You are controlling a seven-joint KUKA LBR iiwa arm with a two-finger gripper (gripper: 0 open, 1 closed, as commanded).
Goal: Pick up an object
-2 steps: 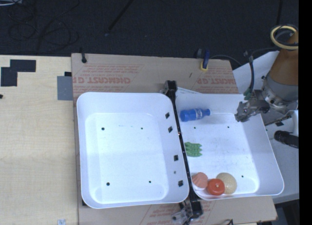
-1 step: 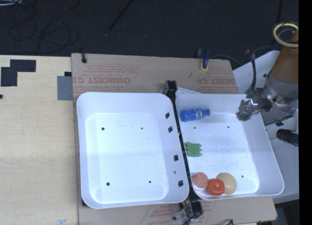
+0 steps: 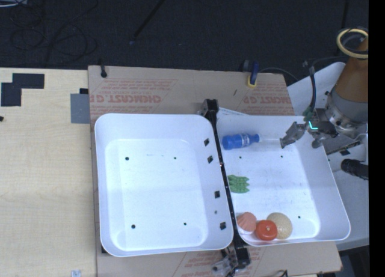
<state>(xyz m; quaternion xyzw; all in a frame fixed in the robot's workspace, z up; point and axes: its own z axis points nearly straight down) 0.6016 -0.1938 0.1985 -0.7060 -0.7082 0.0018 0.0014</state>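
1. The gripper (image 3: 304, 139) sits over the far right part of the right bin (image 3: 328, 176), near its back rim. Its two fingers stand spread apart, one finger (image 3: 291, 134) pointing toward the blue bottle and the other on the arm's side. Nothing lies between them, so it carries nothing.
2. No object is picked up yet, as far as this view shows. Everything in the right bin rests on the floor of that bin.
3. The blue bottle (image 3: 240, 141) lies on its side near the back of the right bin, close to the divider between the bins. It is the nearest thing to the gripper, though clearly apart from it.
4. A small green item (image 3: 238, 184) lies further forward, near the divider.
5. Three round things cluster in the front corner: a pink ball (image 3: 245, 222), a red ball (image 3: 266, 230) and a tan ball (image 3: 280, 223), touching or nearly touching one another.
6. The left bin (image 3: 102, 149) plays no part at this point.
7. My judgement: the task is at its start. Still to come are choosing a target, lowering over it, closing on it and lifting.
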